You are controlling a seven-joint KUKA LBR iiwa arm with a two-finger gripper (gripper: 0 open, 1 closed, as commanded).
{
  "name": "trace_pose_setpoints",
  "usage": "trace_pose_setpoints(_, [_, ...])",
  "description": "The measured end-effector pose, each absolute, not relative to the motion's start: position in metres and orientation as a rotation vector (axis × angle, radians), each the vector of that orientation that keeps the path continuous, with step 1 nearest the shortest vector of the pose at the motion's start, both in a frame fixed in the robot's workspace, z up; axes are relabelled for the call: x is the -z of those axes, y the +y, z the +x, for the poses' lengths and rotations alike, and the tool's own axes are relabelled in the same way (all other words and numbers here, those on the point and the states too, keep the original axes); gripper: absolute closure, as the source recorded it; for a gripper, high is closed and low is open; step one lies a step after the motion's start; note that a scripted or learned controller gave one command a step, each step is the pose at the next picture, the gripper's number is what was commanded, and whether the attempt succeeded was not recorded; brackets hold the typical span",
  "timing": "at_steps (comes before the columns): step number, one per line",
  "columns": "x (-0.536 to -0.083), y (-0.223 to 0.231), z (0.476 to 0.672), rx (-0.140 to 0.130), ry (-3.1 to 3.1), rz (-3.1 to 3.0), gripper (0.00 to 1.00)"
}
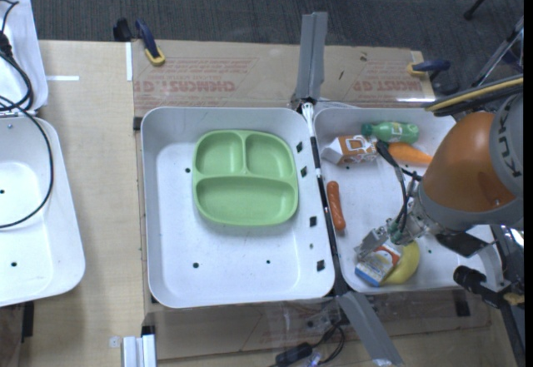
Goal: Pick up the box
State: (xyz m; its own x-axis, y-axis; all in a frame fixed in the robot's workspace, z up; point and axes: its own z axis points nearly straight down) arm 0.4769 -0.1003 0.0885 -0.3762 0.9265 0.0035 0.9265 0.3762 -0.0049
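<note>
Nearest you, at the front of the right bin (350, 199), the gripper (381, 237) sits low over a small box (376, 265) with a blue edge and a red and white face, and you cannot tell from this angle whether it is spread or pressed together, nor whether it pinches anything. That box lies flat at the bin's front wall, touching a banana (405, 264) on its right side. It looks like thin printed card, so judge it light, stiff along its edges but easy to dent on its broad faces, and a little slick. Take it across its narrower pair of sides with moderate squeeze, and mind the banana crowding one flank; it could be caught in the bite or shoved against the wall. A little farther back a sausage (335, 205) lies along the bin's left wall, well apart from the box. Toward the back sits a second box (353, 149), white and orange, tilted, free on most sides and likely the easier take if either counts. Behind it rest a carrot (408, 155) and a green vegetable (390, 131). In the left bin (166, 257) a green divided plate (245, 177) lies flat.
</note>
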Motion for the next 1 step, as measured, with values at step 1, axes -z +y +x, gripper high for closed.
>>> trace_pose_setpoints(1, [-0.0886, -0.1017, 0.4912, -0.003, -2.61, -1.741, 0.0])
